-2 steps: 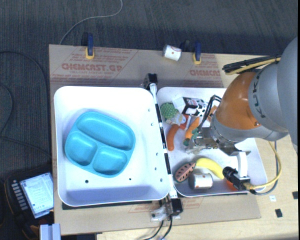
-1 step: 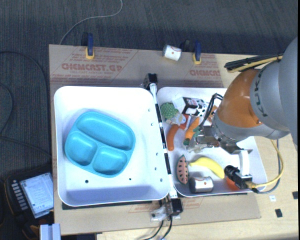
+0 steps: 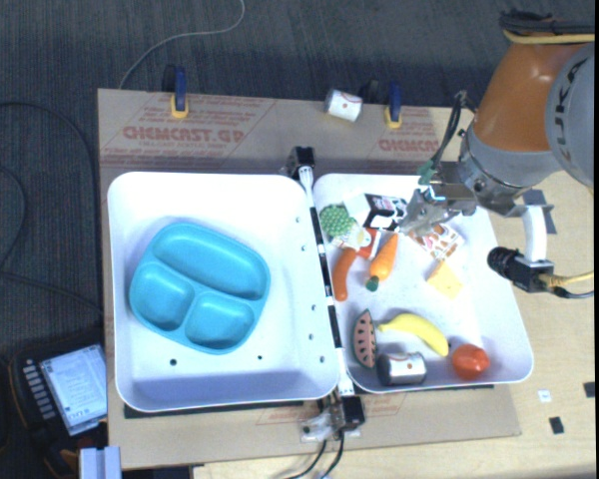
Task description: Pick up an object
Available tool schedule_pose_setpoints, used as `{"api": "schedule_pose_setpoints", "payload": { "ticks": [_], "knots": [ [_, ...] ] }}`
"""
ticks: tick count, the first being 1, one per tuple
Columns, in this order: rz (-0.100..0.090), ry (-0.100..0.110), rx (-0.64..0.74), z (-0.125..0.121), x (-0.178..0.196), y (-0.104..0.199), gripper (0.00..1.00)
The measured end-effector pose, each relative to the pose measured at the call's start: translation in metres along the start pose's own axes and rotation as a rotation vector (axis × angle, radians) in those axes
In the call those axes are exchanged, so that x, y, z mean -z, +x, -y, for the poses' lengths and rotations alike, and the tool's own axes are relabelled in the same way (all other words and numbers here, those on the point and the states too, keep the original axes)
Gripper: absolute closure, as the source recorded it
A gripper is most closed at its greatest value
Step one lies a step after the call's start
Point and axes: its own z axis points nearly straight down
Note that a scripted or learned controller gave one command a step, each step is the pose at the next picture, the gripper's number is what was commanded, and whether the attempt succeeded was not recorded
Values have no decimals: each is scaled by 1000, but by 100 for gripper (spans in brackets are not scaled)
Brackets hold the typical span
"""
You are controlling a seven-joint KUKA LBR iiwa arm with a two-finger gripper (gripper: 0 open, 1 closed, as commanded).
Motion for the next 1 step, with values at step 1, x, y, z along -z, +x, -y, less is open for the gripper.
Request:
{"api": "schedule_pose_setpoints", "payload": {
  "ticks": [1],
  "knots": [
    [1, 2, -2, -49, -16, -53, 100]
  ]
}}
